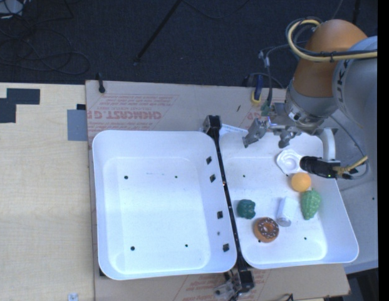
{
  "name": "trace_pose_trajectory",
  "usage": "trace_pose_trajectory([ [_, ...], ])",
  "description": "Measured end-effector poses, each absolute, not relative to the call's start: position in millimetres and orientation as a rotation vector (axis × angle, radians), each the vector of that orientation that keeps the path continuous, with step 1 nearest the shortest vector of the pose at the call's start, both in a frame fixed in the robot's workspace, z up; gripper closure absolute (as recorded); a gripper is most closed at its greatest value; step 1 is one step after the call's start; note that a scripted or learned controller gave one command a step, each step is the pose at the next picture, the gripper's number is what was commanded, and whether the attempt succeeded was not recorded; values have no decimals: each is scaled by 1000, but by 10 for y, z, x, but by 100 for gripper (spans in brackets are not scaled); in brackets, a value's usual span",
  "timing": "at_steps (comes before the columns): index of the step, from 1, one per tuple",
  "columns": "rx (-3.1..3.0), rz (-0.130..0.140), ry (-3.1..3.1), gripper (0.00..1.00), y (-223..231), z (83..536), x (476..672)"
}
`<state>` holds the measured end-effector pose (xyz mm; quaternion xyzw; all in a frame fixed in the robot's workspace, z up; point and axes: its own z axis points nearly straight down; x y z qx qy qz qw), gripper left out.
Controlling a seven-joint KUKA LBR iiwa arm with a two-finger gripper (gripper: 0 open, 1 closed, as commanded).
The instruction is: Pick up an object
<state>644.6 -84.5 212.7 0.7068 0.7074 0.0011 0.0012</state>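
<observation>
My gripper (269, 137) hangs over the back edge of the right bin (348, 231), its two fingers spread apart and nothing between them: open. In that bin lie a dark green lump (246, 209), a chocolate donut with sprinkles (266, 229), a small grey cylinder (282, 211), an orange ball (300, 182), a light green leafy piece (311, 204) and a white round piece (287, 162). All of them sit nearer the front than the gripper; the white piece is the closest, just below the right finger.
The left bin (98, 199) stands beside the right one, with a black divider with clips (220, 187) between them. Both rest on cardboard (150, 108). The arm's grey and orange body (326, 55) fills the upper right, with cables around it.
</observation>
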Motion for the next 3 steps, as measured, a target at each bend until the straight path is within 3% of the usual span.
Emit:
trace_pose_trajectory([
  [1, 2228, -12, 2228, 0, -797, 1143, 6320],
  [2, 2218, -1, 2226, 0, -831, 1303, 6442],
  [3, 2217, -3, 2230, 100, -830, 1399, 6438],
])
